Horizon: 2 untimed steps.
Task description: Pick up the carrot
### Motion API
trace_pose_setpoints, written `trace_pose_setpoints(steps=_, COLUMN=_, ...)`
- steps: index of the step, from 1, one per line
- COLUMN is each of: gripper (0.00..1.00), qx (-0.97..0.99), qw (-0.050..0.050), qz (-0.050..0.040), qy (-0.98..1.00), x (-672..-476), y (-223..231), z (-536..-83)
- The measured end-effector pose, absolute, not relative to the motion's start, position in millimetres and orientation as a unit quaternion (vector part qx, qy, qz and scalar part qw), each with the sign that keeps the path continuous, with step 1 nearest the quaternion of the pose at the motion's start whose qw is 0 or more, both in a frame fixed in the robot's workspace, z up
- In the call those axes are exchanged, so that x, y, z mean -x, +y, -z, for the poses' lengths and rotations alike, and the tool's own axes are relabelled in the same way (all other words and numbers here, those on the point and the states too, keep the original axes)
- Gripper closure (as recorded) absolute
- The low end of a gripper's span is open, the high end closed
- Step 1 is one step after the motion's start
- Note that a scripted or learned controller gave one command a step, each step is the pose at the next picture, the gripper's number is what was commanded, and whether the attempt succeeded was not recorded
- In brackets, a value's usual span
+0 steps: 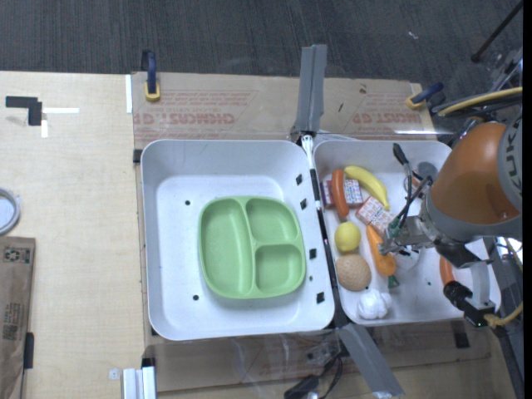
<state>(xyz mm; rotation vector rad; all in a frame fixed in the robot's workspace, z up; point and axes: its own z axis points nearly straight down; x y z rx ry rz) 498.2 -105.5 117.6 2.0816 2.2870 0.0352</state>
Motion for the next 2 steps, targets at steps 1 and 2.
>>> trace_pose_setpoints(steps=1, gripper=0.0, qx=-0.673, qw=0.024, qz=-0.0113, qy=0.739, x=-498.1, y=-105.4, z=-117.6)
trace_pose_setpoints(steps=2, gripper=0.0, qx=-0.782, qw=0.0, qz=0.0012, qy=0.623, x=-516.2, y=-44.3, z=-190.8)
